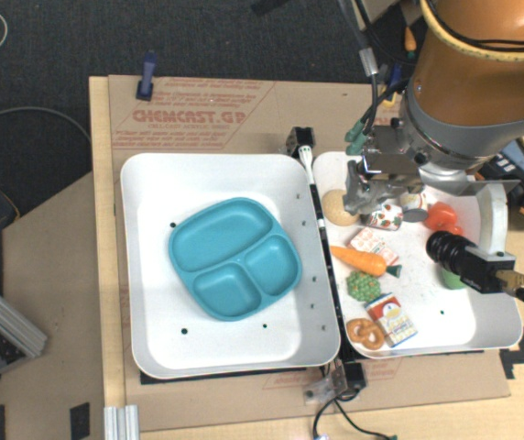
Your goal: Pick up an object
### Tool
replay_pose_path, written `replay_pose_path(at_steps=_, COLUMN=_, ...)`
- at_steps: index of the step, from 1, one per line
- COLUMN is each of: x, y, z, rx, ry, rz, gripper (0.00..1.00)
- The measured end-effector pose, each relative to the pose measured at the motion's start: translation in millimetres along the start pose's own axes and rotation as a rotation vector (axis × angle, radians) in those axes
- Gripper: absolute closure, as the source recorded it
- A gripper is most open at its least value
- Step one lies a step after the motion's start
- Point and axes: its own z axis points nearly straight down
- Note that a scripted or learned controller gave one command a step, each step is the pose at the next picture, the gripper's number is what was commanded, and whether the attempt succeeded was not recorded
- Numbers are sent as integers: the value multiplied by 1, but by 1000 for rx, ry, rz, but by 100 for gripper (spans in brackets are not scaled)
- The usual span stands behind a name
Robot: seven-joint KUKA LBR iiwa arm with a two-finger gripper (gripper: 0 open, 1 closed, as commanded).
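Fingers of the metal two-finger gripper (pixel 365 200) point down into the upper left part of the right shallow white bin (pixel 491 333); whether they are parted or closed I cannot tell (cables and the wrist crowd them). Just beside them lie a round tan cookie (pixel 337 208) on the left and a small white patterned packet (pixel 387 215) on the right. Below sit an orange plastic carrot (pixel 360 260) and a brown pretzel (pixel 366 333). Left bin (pixel 152 337): a blue three-compartment plate (pixel 233 258).
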Motion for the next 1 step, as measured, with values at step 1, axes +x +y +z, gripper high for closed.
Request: replay_pose_path(at_steps=1, x=31, y=0, z=98, rx=8, ry=-1, rz=-7, gripper=100)
